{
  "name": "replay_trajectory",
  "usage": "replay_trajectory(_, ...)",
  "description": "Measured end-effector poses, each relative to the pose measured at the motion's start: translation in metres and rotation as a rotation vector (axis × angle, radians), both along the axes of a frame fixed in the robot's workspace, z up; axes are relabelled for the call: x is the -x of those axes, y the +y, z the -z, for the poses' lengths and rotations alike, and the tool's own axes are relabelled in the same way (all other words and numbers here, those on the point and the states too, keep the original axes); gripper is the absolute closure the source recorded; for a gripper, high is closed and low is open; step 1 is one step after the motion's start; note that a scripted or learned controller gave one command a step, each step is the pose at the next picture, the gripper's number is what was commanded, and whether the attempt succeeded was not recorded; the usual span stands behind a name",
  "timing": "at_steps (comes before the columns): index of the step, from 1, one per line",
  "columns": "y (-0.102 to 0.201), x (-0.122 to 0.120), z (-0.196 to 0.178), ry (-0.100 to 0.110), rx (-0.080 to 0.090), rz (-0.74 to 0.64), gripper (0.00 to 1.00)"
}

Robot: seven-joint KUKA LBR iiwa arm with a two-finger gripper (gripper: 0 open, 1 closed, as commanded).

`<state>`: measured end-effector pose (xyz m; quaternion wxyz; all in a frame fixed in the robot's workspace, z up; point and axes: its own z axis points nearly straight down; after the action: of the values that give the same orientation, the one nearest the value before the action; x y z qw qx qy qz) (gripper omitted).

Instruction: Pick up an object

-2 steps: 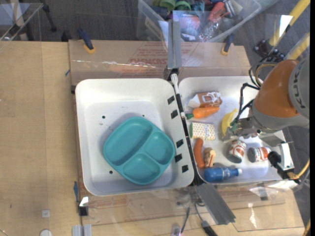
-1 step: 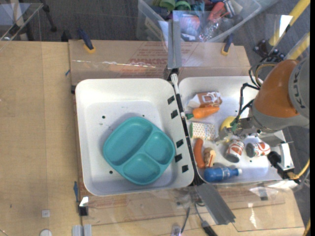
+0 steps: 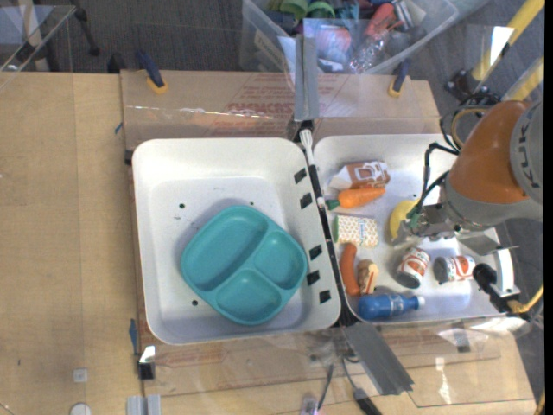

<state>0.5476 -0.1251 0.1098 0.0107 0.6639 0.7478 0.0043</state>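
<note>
Left bin: a teal divided plate lies flat, well apart from the arm; too wide and low to be a sensible grasp target. Right bin: small items are clustered. From the divider side: a carton with an orange carrot just below it, a patterned packet, a red sausage-shaped piece beside a hot-dog toy, a blue bottle on its side near the front wall. Further right: a yellow banana-like item, a small can, a second can.

The hand is seen low over the right bin, just beside the yellow item and above the first can. Whether it is open or closed cannot be told; nothing is seen gripped.

Likely target is judged to be the yellow item or the can. For a clean pick, one item should be committed to, the hand centred over it, and descent kept vertical so neighbours are not nudged. The can may roll; the narrow axis should be spanned.
</note>
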Motion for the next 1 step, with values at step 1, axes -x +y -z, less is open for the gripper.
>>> replay_trajectory(1, 0.0000, 0.0000, 0.0000, 0.000, 0.000, 0.000, 0.00)
